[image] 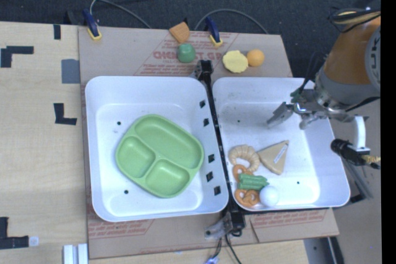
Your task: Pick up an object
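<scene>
Nearest the cam, at the front of the right bin [322,191], sits a tight cluster: a white egg-like ball [270,196] at abt 5 o'clock of the group, a brown pretzel [247,197] just beside it at its 9 o'clock, a green veg pc [252,182] lying across the pretzel's top edge, touching both. Behind that, at 12 o'clock, a pale tan ring-shaped pastry [244,157], curled w/ a darker orange bit at its lower left. Just beside it at 3 o'clock is a beige wedge [275,156], triangular, flat-faced, pointing toward 9 o'clock, looks like cheese or a bread slice. The left bin [99,151] holds a light green divided plate [159,155] w/ three compartments, turned at a slant. Farther back in the right bin, the gripper [292,114] hangs at abt 1 o'clock from the wedge, well apart from it, fingers spread wide, nothing betw them; the grey arm w/ orange band comes in from 3 o'clock. Beyond the bins on the cardboard: green ball [185,53], orange block [180,31] at its 12 o'clock, yellow lemon-like pc [235,61] and small orange ball [255,58] touching side by side.
</scene>
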Robot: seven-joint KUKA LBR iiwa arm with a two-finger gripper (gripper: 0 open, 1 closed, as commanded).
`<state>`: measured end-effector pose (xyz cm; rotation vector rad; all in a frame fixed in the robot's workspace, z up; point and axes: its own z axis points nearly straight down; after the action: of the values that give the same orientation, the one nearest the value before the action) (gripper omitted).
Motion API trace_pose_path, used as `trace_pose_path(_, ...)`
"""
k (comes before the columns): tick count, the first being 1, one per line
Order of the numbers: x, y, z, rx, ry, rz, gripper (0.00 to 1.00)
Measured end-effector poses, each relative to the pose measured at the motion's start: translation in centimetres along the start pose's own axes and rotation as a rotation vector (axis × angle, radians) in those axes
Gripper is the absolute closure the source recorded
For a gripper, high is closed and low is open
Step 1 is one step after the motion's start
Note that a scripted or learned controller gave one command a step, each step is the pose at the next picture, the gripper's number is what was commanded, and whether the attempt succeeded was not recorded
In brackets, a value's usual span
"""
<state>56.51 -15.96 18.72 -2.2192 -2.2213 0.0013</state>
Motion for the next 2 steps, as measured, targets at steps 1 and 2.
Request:
trace_pose_path(1,6.2,-0.6,10.1,-0.003,0.001,-0.001,0.0)
trace_pose_path(2,5.1,5.8,10.1,-0.007,-0.002,-0.001,0.0)
